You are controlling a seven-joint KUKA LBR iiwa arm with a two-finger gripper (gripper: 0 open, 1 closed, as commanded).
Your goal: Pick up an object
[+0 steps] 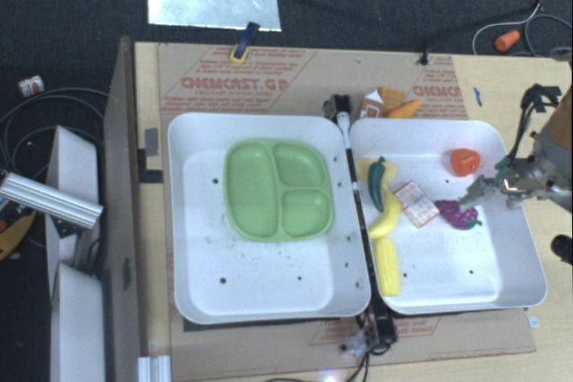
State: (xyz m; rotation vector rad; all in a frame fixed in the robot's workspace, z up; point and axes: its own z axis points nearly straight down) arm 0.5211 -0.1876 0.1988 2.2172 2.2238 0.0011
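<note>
The right bin (515, 282) holds several toy foods. A red tomato (465, 161) lies at its back right. Purple grapes (457, 214) sit in the middle, beside a small pink-and-white packet (416, 203). Along the left wall lie a dark green pepper (377, 181), a yellow banana (388, 212) and a corn cob (387, 265). My gripper (488, 185) reaches in from the right edge of this bin. It hangs just above and to the right of the grapes, below the tomato. Nothing shows in its grasp.
The left bin (201, 282) bears a green divided plate (276, 190). An orange carrot-like toy (396, 106) lies on the cardboard behind the bins. The divider (355, 210) between the bins runs close to the banana and corn.
</note>
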